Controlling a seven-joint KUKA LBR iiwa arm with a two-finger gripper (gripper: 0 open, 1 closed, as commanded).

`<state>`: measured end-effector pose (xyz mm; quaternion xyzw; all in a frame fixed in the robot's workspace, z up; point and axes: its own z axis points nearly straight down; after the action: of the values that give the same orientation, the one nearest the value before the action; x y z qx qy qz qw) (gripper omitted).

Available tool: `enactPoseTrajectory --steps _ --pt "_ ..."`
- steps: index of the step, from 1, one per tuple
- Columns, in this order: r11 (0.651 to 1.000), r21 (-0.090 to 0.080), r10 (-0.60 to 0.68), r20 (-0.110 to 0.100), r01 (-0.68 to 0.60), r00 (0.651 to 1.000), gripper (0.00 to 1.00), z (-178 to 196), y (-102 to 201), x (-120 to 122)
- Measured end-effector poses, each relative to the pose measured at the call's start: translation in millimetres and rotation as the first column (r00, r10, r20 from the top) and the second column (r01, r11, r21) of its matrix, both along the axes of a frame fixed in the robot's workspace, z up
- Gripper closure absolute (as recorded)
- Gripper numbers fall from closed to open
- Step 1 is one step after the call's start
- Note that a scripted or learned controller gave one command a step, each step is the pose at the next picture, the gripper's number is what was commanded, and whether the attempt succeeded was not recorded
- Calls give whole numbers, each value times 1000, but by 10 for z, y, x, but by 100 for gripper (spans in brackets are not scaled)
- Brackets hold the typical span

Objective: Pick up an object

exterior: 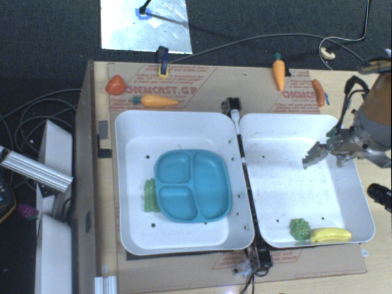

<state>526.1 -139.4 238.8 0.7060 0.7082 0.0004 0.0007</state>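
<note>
In the right bin (pixel 361 192) the fingers (pixel 311 158) hang spread apart and grasp nothing; the banana (pixel 331 234) and green broccoli (pixel 299 228) lie touching at the near edge. Best to drop squarely over one, straddling it before clenching. Red print on the desk (pixel 202 81) reads partly "CAST", mirrored

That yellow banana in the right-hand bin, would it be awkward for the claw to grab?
Probably somewhat. The banana looks smooth and curved, so it may slip or pivot. It lies against the bin wall, touching a green lump, leaving little finger room.
</note>
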Motion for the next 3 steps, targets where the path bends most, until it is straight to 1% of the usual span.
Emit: enactPoseTrajectory --steps 1,2,3 --pt "1000 1 -1 -6 1 1000 0 -1313 -80 444" --pt "1000 -1 2 1 -2 1000 0 -1522 -370 1303" --pt "1000 -2 4 5 -4 1000 100 -1403 -370 1317"
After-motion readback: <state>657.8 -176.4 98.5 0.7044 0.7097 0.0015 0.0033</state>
